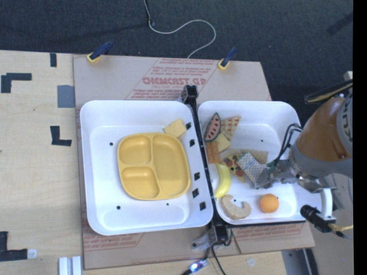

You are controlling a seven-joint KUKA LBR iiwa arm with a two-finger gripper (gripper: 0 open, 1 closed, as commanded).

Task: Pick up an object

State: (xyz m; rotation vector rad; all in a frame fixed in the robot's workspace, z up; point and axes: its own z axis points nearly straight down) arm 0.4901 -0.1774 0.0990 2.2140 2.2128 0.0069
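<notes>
The right bin [287, 114] holds several toy foods: a watermelon slice [213, 126], a waffle piece [231, 125], a yellow banana [222, 180], a bitten bagel [235, 207], an orange [269, 203] and a speckled grey wedge [249, 167]. My gripper [265, 179] reaches in from the right and is low inside this bin. It sits right beside the grey wedge and just above the orange. I see nothing lifted from the bin floor.
The left bin [94, 153] holds a yellow divided plate [153, 166] and a pale yellow block [175, 128] by its far right corner. A black divider [198, 153] runs between the bins. The grey and orange arm [324, 139] overhangs the right bin's right wall.
</notes>
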